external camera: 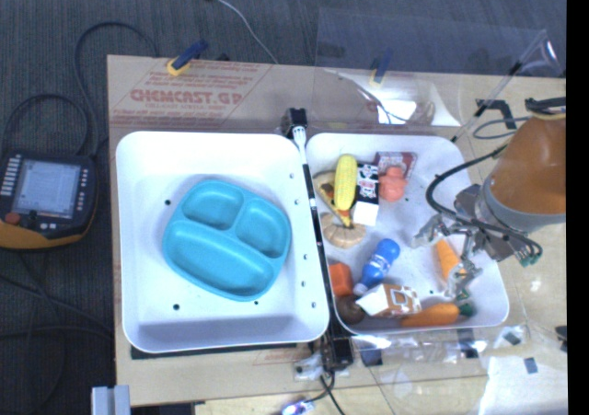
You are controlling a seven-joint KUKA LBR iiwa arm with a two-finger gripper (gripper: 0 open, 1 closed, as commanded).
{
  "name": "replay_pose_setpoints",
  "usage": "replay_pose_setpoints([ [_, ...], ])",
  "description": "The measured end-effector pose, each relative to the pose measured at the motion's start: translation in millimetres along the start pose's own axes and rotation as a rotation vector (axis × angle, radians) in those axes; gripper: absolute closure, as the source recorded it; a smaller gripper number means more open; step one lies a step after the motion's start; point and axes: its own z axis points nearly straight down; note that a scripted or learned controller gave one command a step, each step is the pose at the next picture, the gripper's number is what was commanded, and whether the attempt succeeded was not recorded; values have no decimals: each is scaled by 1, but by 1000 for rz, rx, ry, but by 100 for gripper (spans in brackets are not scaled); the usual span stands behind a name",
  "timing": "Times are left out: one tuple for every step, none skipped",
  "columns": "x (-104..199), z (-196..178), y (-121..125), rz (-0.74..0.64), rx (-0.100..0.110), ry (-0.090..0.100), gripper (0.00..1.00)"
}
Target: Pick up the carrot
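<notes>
A long orange carrot [429,316] with a green end lies along the front wall of the right bin [497,307]. A shorter orange carrot-like piece [446,259] lies in the right part of the same bin. My gripper [449,255] hangs low over that shorter piece, reaching in from the right under the orange band of the arm [534,169]. Its metal fingers [426,231] stand spread on either side of the piece, open, and I cannot see them pressing on it.
The right bin also holds a yellow corn cob [345,181], a blue bottle [380,259], a small carton [394,299], a pink-orange toy [393,185] and several other toys. The left bin [147,312] holds a blue divided plate [227,236]. A pendant [43,197] lies far left.
</notes>
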Motion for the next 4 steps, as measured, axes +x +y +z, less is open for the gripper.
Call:
replay_pose_setpoints([
  [9,9,-1,160,3,-3,0],
  [7,-2,-2,160,6,-5,100],
  [7,-1,-1,159,5,-4,0],
  [4,9,21,213,12,-7,0],
])
